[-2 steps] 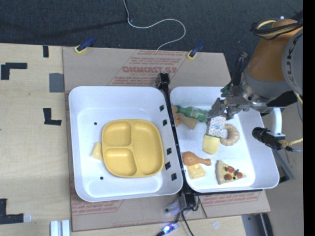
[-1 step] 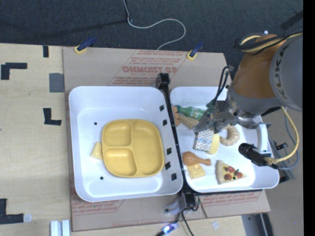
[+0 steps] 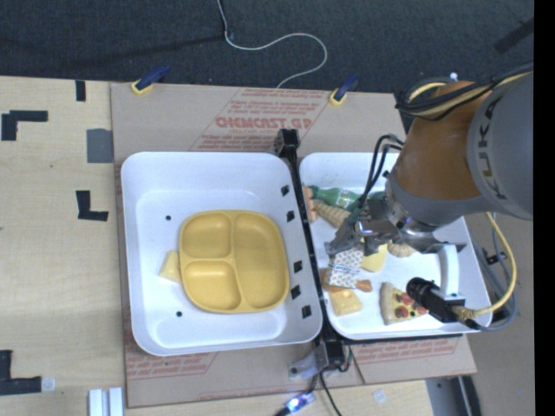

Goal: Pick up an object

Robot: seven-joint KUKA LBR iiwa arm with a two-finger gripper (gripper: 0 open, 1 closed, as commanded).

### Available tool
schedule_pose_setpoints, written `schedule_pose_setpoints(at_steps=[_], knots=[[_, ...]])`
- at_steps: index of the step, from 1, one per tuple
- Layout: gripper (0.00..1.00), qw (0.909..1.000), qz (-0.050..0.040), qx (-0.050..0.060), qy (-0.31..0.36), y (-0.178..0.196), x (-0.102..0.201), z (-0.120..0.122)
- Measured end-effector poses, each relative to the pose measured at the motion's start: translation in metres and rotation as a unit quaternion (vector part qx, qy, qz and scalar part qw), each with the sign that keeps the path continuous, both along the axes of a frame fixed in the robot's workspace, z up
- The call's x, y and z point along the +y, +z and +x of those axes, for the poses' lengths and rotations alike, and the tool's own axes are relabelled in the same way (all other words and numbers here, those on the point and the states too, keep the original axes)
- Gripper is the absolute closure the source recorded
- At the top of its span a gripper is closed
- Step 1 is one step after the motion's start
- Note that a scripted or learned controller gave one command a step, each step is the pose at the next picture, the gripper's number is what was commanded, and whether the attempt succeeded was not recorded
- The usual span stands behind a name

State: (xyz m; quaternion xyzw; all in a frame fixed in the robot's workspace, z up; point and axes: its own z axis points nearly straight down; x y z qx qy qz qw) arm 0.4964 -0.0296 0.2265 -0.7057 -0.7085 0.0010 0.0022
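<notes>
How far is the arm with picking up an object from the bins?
Done: the gripper is down in the right bin, among the toy foods near a checkered packet. In hand: nothing that I can see; whether it grips anything is unclear. Left: grasping one item and lifting it. The yellow divided plate lies in the left bin.

Right bin's [image 3: 482, 265] upper half under the arm [image 3: 451, 159]; yellow piece [image 3: 170, 267] partly beneath the tray [image 3: 234, 261].

A robotics lab: taped cardboard bench [image 3: 260, 120], white bins [image 3: 139, 189], loose cable [image 3: 260, 42].
</notes>
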Motion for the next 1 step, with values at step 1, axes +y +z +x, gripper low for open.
schedule_pose_setpoints(at_steps=[1], knots=[[1.0, 1.0, -0.0008, 0.0, -0.001, -0.0033, 0.0159, -0.0152]])
